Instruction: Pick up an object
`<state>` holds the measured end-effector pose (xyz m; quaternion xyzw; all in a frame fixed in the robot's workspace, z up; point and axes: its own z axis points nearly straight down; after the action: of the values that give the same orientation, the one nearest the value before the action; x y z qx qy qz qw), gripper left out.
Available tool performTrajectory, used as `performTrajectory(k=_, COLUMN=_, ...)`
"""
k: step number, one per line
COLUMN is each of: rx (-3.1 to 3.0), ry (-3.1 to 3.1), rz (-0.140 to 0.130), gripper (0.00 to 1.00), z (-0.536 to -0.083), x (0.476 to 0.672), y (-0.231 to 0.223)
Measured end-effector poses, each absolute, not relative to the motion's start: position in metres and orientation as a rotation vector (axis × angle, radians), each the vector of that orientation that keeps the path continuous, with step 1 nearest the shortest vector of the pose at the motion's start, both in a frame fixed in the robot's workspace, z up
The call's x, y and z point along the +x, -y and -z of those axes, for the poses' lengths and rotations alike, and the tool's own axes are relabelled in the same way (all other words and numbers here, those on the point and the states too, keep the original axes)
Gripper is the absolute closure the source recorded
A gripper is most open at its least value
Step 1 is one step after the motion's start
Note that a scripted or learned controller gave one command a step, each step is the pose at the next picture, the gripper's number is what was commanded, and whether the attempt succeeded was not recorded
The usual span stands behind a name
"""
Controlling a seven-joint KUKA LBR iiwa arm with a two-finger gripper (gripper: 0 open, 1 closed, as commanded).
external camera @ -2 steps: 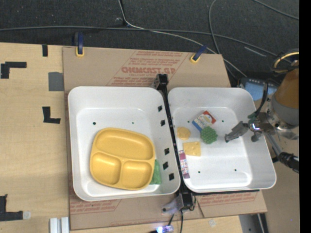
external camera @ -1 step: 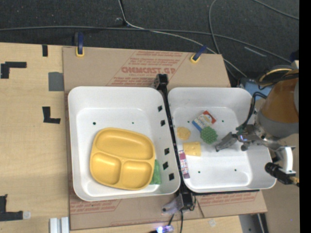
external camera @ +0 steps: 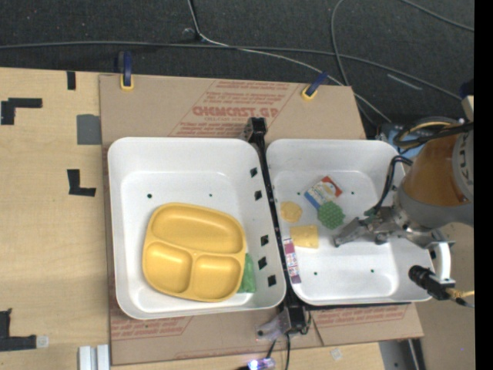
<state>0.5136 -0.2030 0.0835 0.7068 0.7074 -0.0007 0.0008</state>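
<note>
Cardboard-covered bench carries two white bins. Green round object lies in right bin, just beside pincer; finger state cannot be determined. Yellow block lies near; yellow tray sits well apart, in left bin.

Single grey arm entering from the right edge of the camera view, orange band wrapped above the wrist. Wrist section angled downward and leftward, tapering to the two-finger gripper. Gripper body dark and metallic, extended roughly level toward the left, tip low. Fingers lying close together at the tip, separation too fine to resolve. Black cable looped beside the wrist housing.
</note>
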Motion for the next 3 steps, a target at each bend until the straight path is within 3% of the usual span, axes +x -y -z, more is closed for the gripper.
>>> performTrajectory(k=1, rx=2.217, ry=-2.217, rz=0.000, gripper=1.00, z=-0.096, x=0.515, y=0.204)
performTrajectory(k=3, rx=2.217, ry=-2.221, rz=-0.003, gripper=1.00, z=-0.202, x=0.516, y=0.205)
